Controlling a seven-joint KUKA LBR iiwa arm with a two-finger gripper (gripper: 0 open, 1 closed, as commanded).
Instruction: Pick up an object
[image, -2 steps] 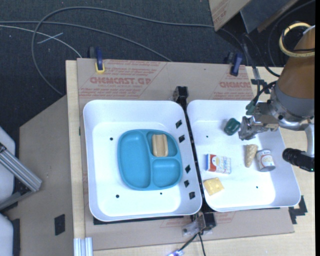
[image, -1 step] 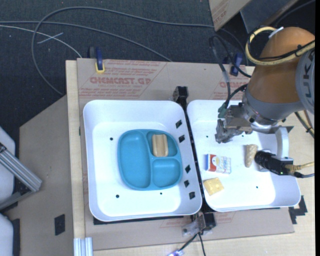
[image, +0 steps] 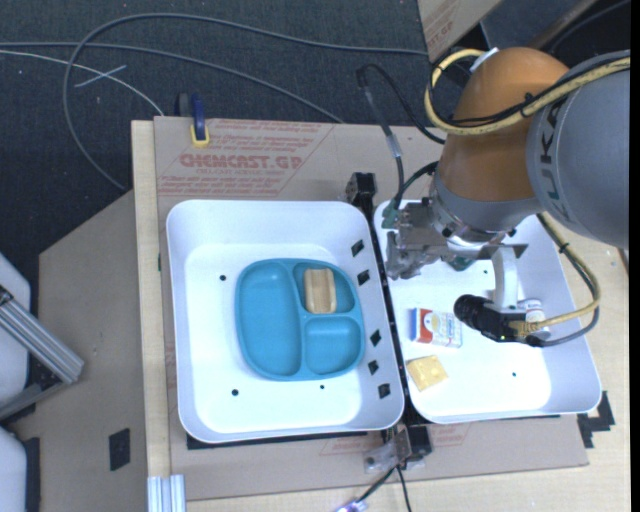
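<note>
While the grey arm's jaws (image: 420, 245) hung over the right white bin (image: 560, 390), their state impossible to tell, the small red-and-white packet (image: 436, 327) and yellow square piece (image: 427, 373) lay below; lying flat, either might slip a pinch.

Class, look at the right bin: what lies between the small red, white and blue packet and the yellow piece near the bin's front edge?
Nothing: in the camera view, only bare white bin floor separates the packet from the yellow piece.
</note>
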